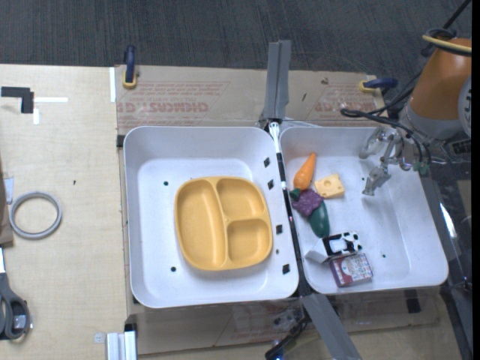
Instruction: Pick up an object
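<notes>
Overhead, the gripper [377,172] hangs above the right bin [420,238], near its upper right corner, its metal fingers [370,186] pointing down and slightly parted with nothing between them. All the loose objects lie well apart from it, along the bin's left side — a carrot [304,171], a yellow cheese wedge [329,187] just beside it, a purple and green vegetable [312,208] below, then a black-and-white toy [342,242] and a small maroon packet [352,269]. The left bin [146,223] holds a yellow divided plate [223,222].
</notes>
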### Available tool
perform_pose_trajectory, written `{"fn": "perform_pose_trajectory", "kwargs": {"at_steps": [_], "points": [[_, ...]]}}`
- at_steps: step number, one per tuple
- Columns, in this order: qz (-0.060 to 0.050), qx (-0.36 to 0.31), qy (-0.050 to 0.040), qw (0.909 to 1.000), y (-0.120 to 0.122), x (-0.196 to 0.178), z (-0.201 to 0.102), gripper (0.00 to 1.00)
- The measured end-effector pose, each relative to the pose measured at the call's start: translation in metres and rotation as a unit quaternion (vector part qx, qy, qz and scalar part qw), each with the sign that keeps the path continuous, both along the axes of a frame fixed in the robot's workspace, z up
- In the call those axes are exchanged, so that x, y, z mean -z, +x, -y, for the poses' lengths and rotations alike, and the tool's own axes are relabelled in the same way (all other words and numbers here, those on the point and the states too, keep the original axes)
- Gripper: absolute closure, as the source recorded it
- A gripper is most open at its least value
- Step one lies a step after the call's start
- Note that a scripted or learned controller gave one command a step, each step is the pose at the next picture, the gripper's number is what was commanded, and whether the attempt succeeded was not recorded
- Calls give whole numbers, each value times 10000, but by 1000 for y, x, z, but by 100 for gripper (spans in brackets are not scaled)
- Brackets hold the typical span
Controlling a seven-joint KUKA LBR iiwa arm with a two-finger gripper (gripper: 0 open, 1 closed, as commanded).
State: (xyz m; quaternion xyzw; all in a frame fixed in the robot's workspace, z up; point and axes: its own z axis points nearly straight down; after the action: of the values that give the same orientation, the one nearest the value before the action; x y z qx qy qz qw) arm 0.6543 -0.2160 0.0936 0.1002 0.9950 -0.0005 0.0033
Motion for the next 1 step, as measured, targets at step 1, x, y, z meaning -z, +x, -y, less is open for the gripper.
{"fn": "perform_pose_trajectory", "kwargs": {"at_steps": [1], "points": [[-13,2448,11,9696,-55,-22,-36,0]]}}
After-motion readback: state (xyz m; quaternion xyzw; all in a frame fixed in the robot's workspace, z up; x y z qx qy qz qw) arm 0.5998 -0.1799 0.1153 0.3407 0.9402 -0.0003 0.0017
